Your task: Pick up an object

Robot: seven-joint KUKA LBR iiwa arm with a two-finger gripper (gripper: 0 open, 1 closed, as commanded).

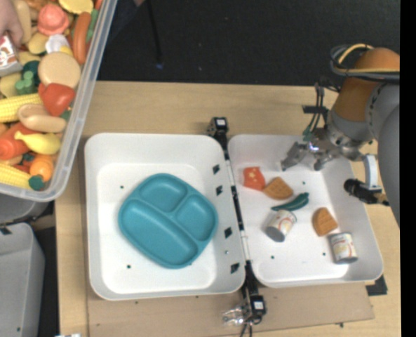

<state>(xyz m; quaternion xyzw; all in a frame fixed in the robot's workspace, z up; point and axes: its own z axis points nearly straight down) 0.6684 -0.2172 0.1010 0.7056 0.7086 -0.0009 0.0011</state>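
Two shallow white plastic bins sit side by side on the tan bench. The left bin point(102, 209) holds one thing, a teal plastic plate point(167, 220) with three compartments, lying flat near its middle. The right bin point(362, 258) holds five small toy pieces. One red wedge-shaped block point(254, 178) lies toward the far left of this bin. Just right of it is an orange-brown bread-like piece point(279, 188), and a second, similar brown piece point(325, 221) lies further right. One dark green pod-shaped piece point(293, 203) lies slantwise between them, just near of the first brown piece. Two small tins with pale labels lie tipped over: one tin point(280, 225) near the green pod, the other tin point(342, 247) in the near right corner.

The gripper point(309, 156) hangs over the far part of the right bin, its two fingers spread apart with nothing between them, well clear of the red block.

At far left a clear tub point(81, 111) is heaped with mixed toy food.
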